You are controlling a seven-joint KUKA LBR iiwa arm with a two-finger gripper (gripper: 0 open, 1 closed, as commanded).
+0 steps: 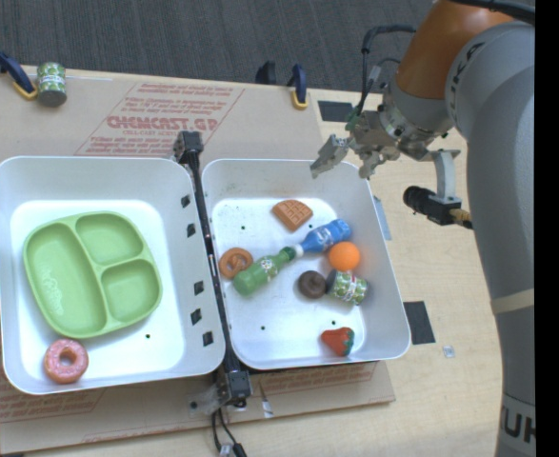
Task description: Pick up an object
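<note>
Above the far right corner of the right-hand shallow white bin (pixel 393 298) hangs the two-finger gripper (pixel 349 161), its fingers spread apart with nothing between them. It sits at the end of the grey arm with the orange band (pixel 450 27), which comes in from the right side of the camera view.

Inside that bin lie several small things. A tan waffle-patterned wedge (pixel 292 214) lies nearest the gripper, towards the far wall. Just below it a blue and white bottle (pixel 323 236) lies tilted, and beside its lower end rests an orange ball (pixel 344 256). A green bottle (pixel 262 271) lies on its side near the left wall, touching a brown glazed ring doughnut (pixel 235 263). A dark chocolate doughnut (pixel 311 285) sits just beside a small green-labelled can (pixel 349 288). A red strawberry-shaped toy (pixel 338 341) rests against the near wall.

The left-hand white bin (pixel 3 255) holds a light green divided plastic tray (pixel 93 272) and, near its front corner, a pink frosted doughnut (pixel 66 360). Another small can (pixel 51 82) stands on the bench at the far left, outside both bins.
</note>
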